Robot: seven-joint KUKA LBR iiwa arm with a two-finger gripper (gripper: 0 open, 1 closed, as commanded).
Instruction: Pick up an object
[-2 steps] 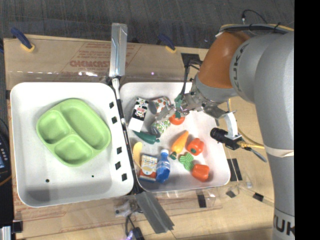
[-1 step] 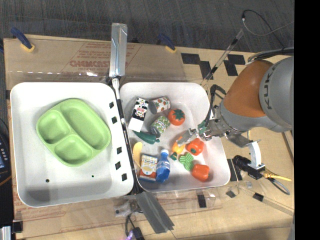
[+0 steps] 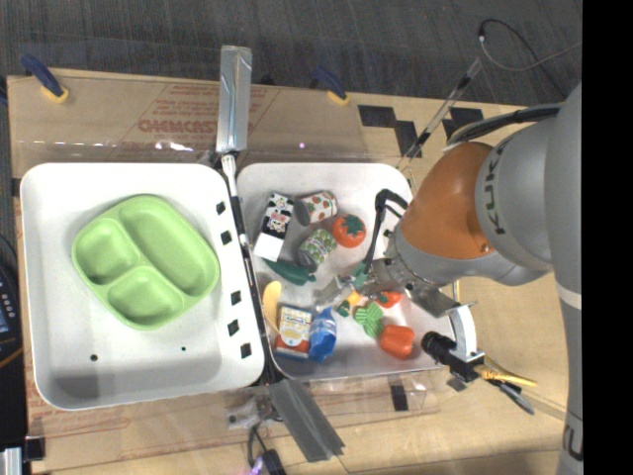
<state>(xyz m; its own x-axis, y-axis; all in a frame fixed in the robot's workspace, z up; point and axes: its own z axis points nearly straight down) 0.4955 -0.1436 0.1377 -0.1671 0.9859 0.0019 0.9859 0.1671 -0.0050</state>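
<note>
The two-finger gripper point(image 3: 368, 287) hangs low over the right white bin point(image 3: 297, 178), among small toy foods near a green-topped orange plastic carrot point(image 3: 384, 331); whether it grips anything I cannot tell. Best to centre over one piece before lifting.

Floor point(image 3: 148, 8): dark grey ribbed carpet or matting across the top of the view.
Bench top point(image 3: 297, 102): tan cardboard-like board, red printing, black checker marks near the far right.
Clamps point(image 3: 45, 77): 2 blue-and-yellow, on the far edge.
Divider point(image 3: 234, 97): grey metal strip between the bins.
Light: even, no hard shadows.
</note>
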